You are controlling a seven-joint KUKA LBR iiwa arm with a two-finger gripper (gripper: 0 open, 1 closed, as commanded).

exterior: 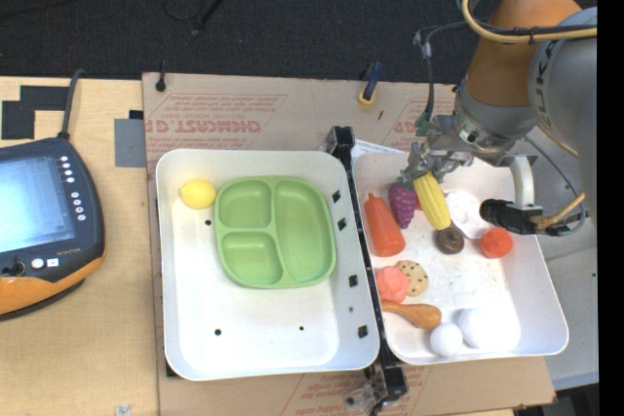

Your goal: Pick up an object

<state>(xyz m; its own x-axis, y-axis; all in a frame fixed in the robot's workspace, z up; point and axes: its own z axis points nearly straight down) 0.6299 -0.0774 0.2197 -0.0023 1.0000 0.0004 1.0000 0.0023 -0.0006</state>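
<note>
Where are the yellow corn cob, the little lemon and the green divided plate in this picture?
corn cob (432, 199): camera view, middle of its yellow kernels, right bin.
lemon (197, 194): camera view, centre of the fruit, left bin's far left corner.
green divided plate (272, 234): camera view, ridge between its compartments.

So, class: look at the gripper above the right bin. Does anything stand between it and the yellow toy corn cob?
Nothing visible does. The gripper sits right at the upper end of the yellow toy corn cob in the right white bin. The purple toy grape bunch lies close beside the cob's left, crowding that side rather than blocking the way.
</note>
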